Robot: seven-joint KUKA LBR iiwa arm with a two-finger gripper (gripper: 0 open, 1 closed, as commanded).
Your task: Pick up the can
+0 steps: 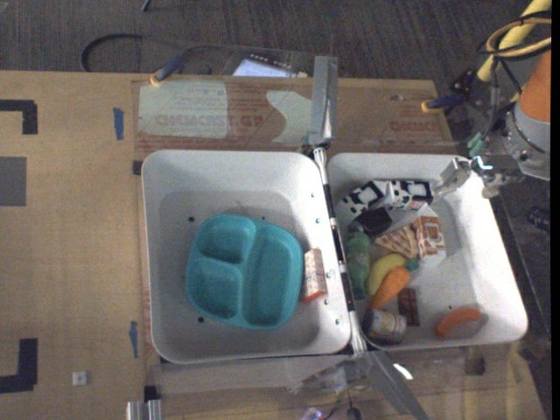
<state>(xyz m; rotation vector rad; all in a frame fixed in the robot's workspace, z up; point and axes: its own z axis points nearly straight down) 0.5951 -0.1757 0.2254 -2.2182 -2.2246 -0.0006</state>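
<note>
Can [385, 325]: lies at the near edge of the right bin [503, 278], close to the divider between the bins, its round end toward the camera.
Beside the can: a dark chocolate bar [409, 305] just to its right, an orange carrot [390, 287] just behind it, and an orange piece [458, 321] further right near the bin's front corner.
Middle of right bin: a yellow banana [382, 269], a green item [357, 256] against the divider, and a small carton [428, 237].
Far part of right bin: a black-and-white cow-patterned toy [385, 196].
Left bin [175, 182]: a teal divided plate [244, 270], with a small orange-and-white box [313, 275] touching its right edge.
End effector [461, 175]: at the far right corner of the right bin, well apart from the can; whether it is spread or closed cannot be told, and nothing is seen in it.
Tabletop [70, 234]: brown, with blue tape marks [118, 122].
</note>
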